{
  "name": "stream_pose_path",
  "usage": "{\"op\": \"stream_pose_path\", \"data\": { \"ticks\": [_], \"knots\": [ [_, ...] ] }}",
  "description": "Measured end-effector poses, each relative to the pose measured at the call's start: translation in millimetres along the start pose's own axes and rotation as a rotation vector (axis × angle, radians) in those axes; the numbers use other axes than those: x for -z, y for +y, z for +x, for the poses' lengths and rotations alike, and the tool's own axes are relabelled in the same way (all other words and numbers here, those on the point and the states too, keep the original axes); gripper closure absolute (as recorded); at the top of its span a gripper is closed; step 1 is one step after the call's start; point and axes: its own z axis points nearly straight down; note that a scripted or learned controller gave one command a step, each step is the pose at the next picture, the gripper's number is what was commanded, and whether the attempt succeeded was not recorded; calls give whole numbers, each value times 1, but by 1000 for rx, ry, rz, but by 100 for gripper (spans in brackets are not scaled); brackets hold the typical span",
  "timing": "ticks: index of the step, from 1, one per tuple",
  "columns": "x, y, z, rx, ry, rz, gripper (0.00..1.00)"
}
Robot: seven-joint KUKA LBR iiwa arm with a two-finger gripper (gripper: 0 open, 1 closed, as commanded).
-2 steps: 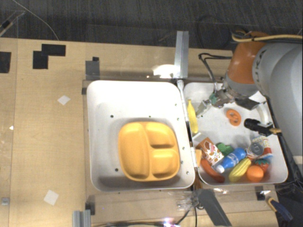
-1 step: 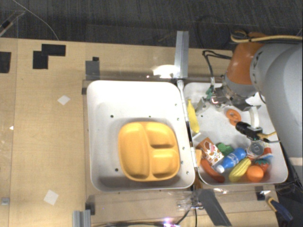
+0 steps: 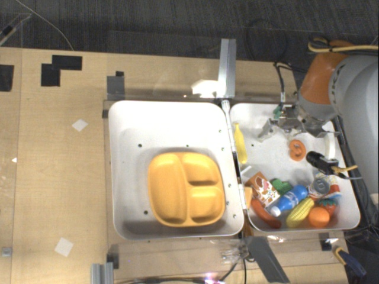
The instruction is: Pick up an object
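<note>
Gripper (image 3: 272,123) is in the far part of the right bin (image 3: 354,220), over bare white floor. The arm (image 3: 349,93) comes in from the right edge of the view, with the orange band (image 3: 317,78) above the wrist. I cannot tell from this slant how far the gripper is open, or whether it has hold of anything.

Nearest candidate is the small orange disc (image 3: 297,149), lying flat just beside the gripper on the near-right side. It looks apart from the gripper, not touching.

A yellow stick (image 3: 238,142) lies along the right bin's left wall, lengthwise, left of the gripper and near it.

The rest is heaped in the near end of the right bin, well apart from the gripper:
- a brown carton (image 3: 262,188), tilted, at the heap's left
- a green piece (image 3: 282,186) just right of the carton
- a blue bottle (image 3: 288,199) lying on its side, slanted
- a yellow corn cob (image 3: 301,210) beside the bottle on the near side
- an orange ball (image 3: 318,216) at the near right, touching the cob
- a red thing (image 3: 263,213) partly buried under the carton and bottle; I cannot tell what it is

The left bin (image 3: 127,123) holds a yellow divided tray (image 3: 185,188), lying flat toward the near side, well apart from the gripper and across the wall between the bins.
</note>
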Motion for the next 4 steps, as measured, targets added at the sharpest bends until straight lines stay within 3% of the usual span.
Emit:
{"op": "stream_pose_path", "data": {
  "ticks": [1,2,3,4],
  "knots": [
    [2,10,-68,-156,3,-1,0],
    [3,-115,-39,-305,2,0,0],
    [0,-33,-45,-334,0,0,0],
    [13,-30,-45,-327,-2,-6,100]
  ]
}}
